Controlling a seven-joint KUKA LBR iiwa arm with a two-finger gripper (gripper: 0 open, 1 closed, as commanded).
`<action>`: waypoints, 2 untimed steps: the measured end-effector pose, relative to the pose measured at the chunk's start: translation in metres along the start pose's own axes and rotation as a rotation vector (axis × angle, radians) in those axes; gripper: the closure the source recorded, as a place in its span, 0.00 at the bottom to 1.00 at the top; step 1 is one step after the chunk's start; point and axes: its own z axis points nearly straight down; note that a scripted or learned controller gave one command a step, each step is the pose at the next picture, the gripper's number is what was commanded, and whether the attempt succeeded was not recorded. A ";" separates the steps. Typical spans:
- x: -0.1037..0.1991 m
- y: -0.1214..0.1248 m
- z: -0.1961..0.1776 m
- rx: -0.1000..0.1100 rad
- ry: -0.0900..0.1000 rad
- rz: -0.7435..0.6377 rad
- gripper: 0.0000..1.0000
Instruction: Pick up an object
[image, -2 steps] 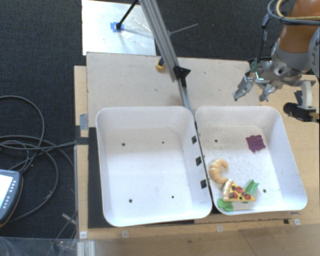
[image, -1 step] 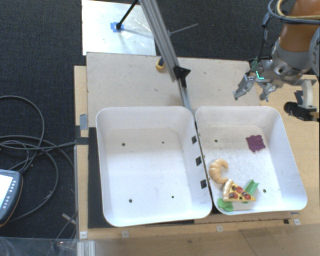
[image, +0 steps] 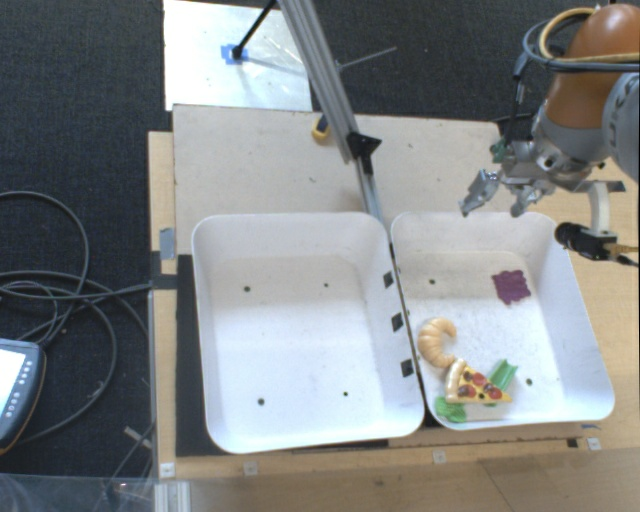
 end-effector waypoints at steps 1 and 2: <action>-0.003 0.009 0.057 0.001 0.000 -0.002 0.00; -0.006 0.011 0.118 0.005 0.001 -0.002 0.00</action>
